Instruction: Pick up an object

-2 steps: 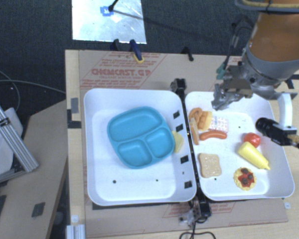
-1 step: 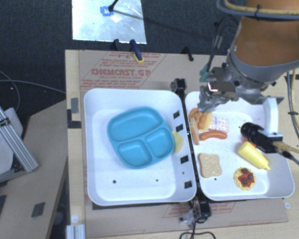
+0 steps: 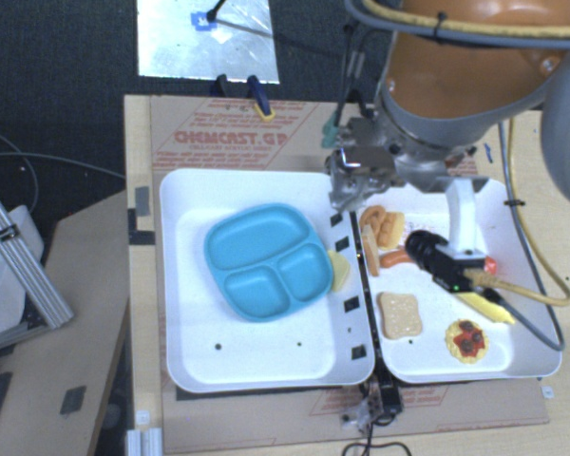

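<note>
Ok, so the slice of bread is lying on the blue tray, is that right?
Not quite: the camera view shows the slice of bread lying on the floor of the neighbouring bin, apart from the blue tray.

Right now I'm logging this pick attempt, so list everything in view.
Bins: two, white, side by side.
Divided tray: one, blue, left bin.
Small piece: one, pale yellow, left bin, at tray's right edge.
Crinkled toy food: one, orange-yellow, right bin, far left.
Sausage: one, red-orange, right bin, beside the crinkled food.
Toast slice: one, tan, right bin, near side.
Pizza-like disc: one, yellow and red, right bin, near right.
Long piece: one, yellow, right bin, right side.
Cardboard sheet: one, brown, red print, under the bins.
Arm: one, grey and orange, from the right.
End effector: one, grey, above the bins' shared wall.
</note>
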Robot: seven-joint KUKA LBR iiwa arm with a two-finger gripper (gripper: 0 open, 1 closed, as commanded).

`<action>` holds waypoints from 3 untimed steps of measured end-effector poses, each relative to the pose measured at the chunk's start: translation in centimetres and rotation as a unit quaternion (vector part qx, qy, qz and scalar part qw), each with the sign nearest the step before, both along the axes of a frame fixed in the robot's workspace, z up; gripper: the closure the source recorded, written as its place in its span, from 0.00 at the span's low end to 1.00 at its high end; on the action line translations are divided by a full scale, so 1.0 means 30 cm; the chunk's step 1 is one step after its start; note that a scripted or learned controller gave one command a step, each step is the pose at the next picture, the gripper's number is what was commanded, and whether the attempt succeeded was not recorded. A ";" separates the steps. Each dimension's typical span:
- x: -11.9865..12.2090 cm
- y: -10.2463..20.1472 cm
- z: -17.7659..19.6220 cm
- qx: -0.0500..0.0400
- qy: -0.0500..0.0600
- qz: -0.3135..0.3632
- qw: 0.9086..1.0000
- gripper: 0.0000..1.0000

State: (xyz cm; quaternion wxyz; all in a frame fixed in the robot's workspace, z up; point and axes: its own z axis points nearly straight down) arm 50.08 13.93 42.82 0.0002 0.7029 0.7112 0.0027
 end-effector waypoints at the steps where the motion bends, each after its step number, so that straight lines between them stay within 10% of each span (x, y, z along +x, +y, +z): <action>1: 0.004 -0.015 0.033 -0.001 0.000 -0.002 1.000 1.00; 2: 0.079 0.087 -0.362 -0.003 0.006 -0.002 1.000 1.00; 3: 0.264 -0.086 -0.927 -0.005 0.008 -0.008 1.000 1.00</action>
